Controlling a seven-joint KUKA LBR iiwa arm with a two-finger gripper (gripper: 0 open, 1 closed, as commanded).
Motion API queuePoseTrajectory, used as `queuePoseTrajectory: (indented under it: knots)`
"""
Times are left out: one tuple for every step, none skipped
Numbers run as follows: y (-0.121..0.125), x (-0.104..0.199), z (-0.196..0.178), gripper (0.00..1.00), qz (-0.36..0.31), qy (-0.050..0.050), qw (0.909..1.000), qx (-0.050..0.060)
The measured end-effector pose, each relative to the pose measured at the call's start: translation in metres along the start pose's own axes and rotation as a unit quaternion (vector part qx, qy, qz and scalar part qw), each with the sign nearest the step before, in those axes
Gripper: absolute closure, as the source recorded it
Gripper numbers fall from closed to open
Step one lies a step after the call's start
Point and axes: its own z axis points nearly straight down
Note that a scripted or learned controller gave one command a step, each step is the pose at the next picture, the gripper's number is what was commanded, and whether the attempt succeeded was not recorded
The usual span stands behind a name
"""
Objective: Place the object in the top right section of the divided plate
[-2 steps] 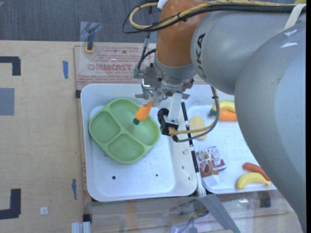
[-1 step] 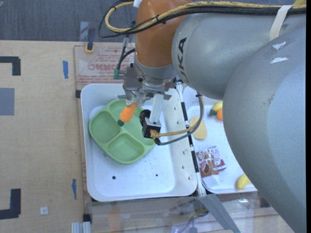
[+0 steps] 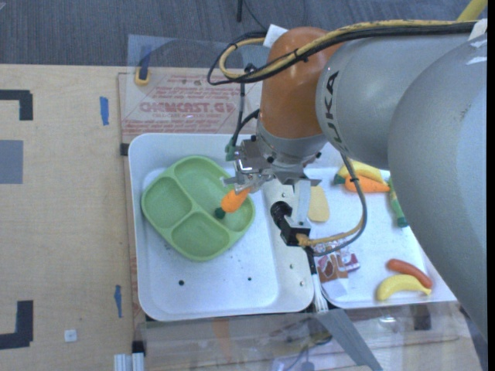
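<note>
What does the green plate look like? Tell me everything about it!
The green plate is light green, looks like plastic, rounded, split by raised ridges into three sections. It lies flat, turned askew, in the left bin. A toy carrot rests at its right edge, under the gripper.

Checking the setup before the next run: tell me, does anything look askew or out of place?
Only the green divided plate: it sits rotated askew in the left bin. A toy carrot lies across its right rim.

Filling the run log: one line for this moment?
gripper over green divided plate | toy carrot at plate's right edge | grip unclear
</note>
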Motion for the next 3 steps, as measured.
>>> queuePoseTrajectory:
  knots:
    - [0.017, -0.005, -0.038, 1.0, -0.044, 0.0, 0.999, -0.002]
    - [0.018, -0.006, -0.048, 1.0, -0.043, 0.0, 0.9991, -0.003]
    - [0.034, 0.004, -0.028, 1.0, -0.069, 0.0, 0.9976, -0.002]
